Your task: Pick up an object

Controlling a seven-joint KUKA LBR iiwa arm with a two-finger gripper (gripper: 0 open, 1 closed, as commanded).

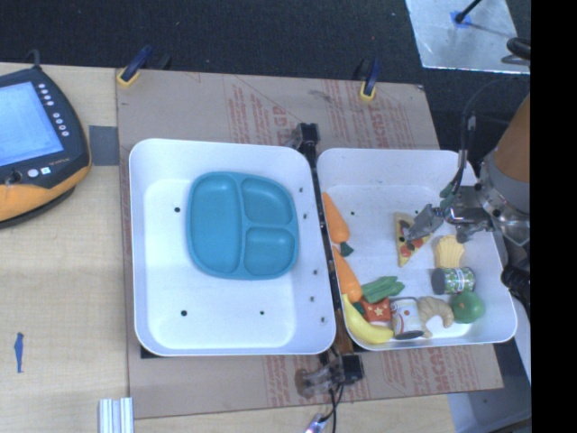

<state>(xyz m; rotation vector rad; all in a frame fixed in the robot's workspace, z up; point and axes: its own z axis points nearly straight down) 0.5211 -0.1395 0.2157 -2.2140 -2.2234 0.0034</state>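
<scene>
Grey pincer (pixel 424 228), its two tips apart, hangs over the pizza slice (pixel 405 239) in the right bin (pixel 379 162), and it could slip off because the slice lies flat.

The grey arm (pixel 505 183) is cut off at the right, only its wrist and part of the orange band showing. Its gripper (pixel 424 228) overlaps a pizza-slice toy (pixel 403 234) in the right bin (pixel 379 165); whether the jaws grip it is too small to tell. At the desk's left edge, a handheld control pendant (pixel 36 142) is cropped. Near the bin's front, piled toys hide parts of one another.
</scene>
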